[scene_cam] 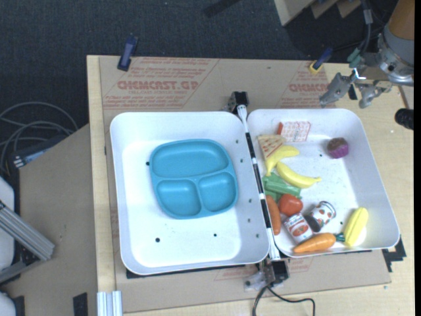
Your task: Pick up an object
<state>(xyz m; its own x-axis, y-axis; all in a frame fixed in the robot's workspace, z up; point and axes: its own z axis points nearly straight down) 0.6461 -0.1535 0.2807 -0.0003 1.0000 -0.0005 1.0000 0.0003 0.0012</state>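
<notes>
The right bin [368, 176] holds several toy foods: two yellow bananas [295, 173], a purple plum [337, 148], a red-and-white box [294, 131], a red tomato [290, 205], a green pepper [281, 186], a small can [297, 226], an orange carrot [316, 243] and a yellow corn cob [356, 226]. My gripper [346, 99] hangs over the bench just beyond the far rim of this bin, up and right of the box. Its fingers are spread open and nothing sits between them.
The left bin [131, 229] carries a blue divided plate [194, 178]. A black hinge strip [253, 176] runs between the bins. Blue clips [127, 54] mark the cardboard's far corners. Cables lie on the floor at left.
</notes>
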